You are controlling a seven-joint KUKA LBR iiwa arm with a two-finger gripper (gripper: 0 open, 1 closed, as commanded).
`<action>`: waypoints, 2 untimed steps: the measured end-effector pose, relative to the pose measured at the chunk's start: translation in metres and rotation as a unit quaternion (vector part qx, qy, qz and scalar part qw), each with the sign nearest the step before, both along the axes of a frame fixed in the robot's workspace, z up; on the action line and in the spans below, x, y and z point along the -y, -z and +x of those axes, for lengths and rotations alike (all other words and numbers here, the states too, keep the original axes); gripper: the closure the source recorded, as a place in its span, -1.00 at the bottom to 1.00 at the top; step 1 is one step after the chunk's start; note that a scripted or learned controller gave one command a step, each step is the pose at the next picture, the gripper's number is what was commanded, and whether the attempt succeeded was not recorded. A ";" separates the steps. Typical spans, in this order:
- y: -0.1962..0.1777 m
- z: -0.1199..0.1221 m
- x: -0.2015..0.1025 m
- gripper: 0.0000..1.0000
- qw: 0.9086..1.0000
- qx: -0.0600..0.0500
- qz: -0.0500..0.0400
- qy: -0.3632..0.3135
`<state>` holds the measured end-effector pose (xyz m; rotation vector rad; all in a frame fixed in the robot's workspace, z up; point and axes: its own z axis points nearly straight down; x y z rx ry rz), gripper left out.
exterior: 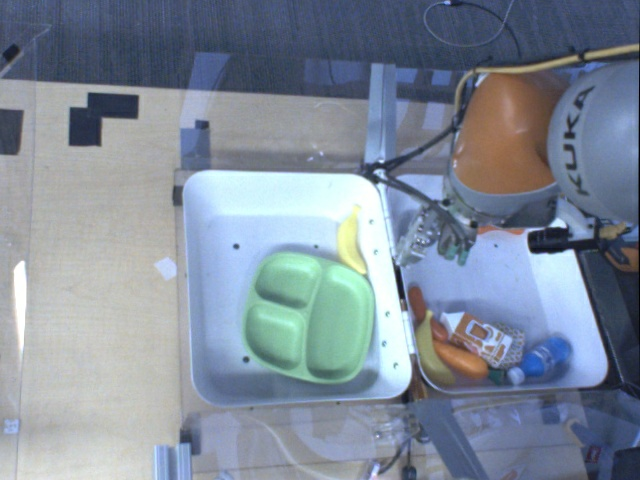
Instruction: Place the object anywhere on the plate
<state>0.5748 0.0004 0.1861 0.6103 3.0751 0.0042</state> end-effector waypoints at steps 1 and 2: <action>0.000 -0.083 0.050 1.00 0.970 0.000 -0.002 -0.242; -0.022 0.020 0.120 1.00 0.949 0.003 -0.004 -0.314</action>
